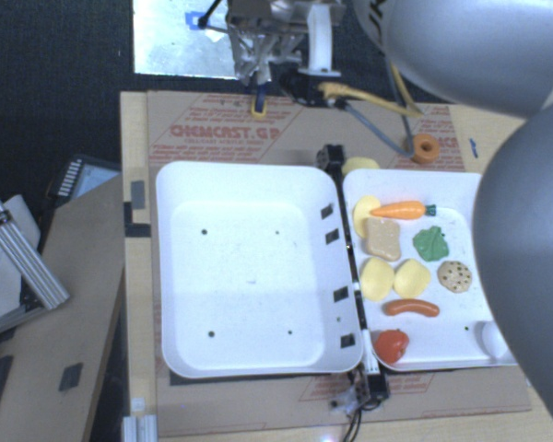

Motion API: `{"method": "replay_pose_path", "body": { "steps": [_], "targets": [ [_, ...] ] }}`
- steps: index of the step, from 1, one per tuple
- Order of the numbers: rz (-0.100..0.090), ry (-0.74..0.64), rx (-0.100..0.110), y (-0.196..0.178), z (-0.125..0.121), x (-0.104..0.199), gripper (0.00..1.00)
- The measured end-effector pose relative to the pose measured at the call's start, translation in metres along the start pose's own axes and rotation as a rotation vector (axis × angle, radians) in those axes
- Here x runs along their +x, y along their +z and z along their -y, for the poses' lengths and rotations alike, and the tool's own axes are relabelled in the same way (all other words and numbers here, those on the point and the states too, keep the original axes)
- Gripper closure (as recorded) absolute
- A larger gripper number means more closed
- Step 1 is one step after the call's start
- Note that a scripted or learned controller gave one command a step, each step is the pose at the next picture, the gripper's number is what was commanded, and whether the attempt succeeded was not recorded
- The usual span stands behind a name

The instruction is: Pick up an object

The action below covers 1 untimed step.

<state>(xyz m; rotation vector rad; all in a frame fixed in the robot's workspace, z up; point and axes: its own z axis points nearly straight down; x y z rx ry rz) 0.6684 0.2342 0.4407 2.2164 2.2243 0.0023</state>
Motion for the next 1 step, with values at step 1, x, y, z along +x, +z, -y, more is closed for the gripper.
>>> {"method": "replay_pose_path", "body": {
  "steps": [1],
  "targets": [
    [0.001,0.002,0.002,0.0189,0.0001,-0.0002,1.00]
  ]
}}
